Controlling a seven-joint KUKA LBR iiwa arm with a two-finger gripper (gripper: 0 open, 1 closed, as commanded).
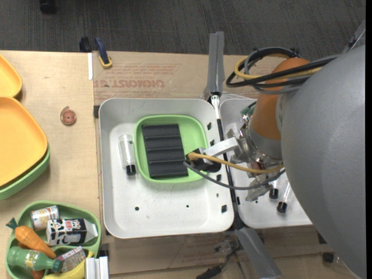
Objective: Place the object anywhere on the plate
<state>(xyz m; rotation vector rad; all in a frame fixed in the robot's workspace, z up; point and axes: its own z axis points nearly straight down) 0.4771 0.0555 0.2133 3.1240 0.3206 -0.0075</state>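
Pale wooden tabletop (70, 86) over grey carpet (145, 10): black ribbed rectangular slab (163, 150) lying on green square plastic plate (197, 129) in left white bin (168, 211), apart from pincer (256, 185) over right white bin (258, 214), grip state untellable.

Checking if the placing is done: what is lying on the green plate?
A black ridged slab lies flat on the green plate. The arm covers the plate's lower right rim, so anything there is hidden.

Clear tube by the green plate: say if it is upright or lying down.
Lying down: the tube shows its whole length on the bin floor.
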